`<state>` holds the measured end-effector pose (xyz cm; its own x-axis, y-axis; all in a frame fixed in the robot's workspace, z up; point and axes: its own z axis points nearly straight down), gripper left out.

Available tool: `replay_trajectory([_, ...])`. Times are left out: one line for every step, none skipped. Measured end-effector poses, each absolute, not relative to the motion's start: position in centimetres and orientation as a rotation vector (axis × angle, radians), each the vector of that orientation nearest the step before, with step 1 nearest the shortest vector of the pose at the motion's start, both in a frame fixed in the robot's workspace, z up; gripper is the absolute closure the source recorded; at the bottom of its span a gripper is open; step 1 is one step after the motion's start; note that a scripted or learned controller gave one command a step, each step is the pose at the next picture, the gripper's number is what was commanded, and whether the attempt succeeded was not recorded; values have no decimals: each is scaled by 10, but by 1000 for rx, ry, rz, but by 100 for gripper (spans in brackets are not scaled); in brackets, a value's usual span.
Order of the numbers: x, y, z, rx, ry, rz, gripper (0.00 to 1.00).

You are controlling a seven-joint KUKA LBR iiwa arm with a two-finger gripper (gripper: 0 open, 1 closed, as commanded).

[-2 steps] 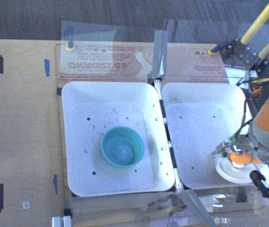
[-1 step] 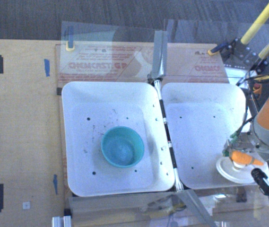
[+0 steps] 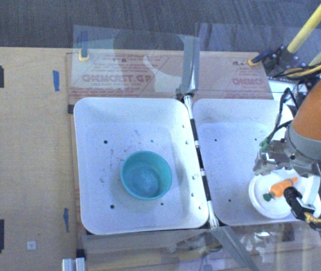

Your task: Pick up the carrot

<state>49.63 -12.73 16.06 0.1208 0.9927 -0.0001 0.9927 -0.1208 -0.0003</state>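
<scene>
Carrot (image 3: 283, 186) sits on a small white plate (image 3: 260, 201) in the lower right of the frame, inside the right bin (image 3: 228, 151). Small orange piece with a green end toward the left. It looks like it rests on the plate, not lifted.

Gripper (image 3: 277, 164) hangs right over the plate, just above and beside the carrot, arm (image 3: 317, 114) coming in from the right edge. Grip state: cannot tell. The wrist body and cabling block the business end from this angle.

Progress, as I judge it: the approach is done and the tool is positioned at the target. No sign of a grasp or lift, so both are left to do.

Left bin (image 3: 92, 123) holds a teal bowl (image 3: 146, 175), well apart from the action and irrelevant here.

Hard to read:
- contact between tool and carrot, too small and partly covered
- a black cable end (image 3: 293, 199) crosses the plate just right of the carrot and hides part of it
- right side of the plate and bin is covered by the arm
- clear panels along the lower edge add glare
</scene>
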Motion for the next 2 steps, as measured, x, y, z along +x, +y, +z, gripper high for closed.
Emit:
replay_trajectory([480, -177, 176, -2486, -1924, 1, 100])
replay_trajectory([480, -147, 206, -2449, -1970, 1, 100])
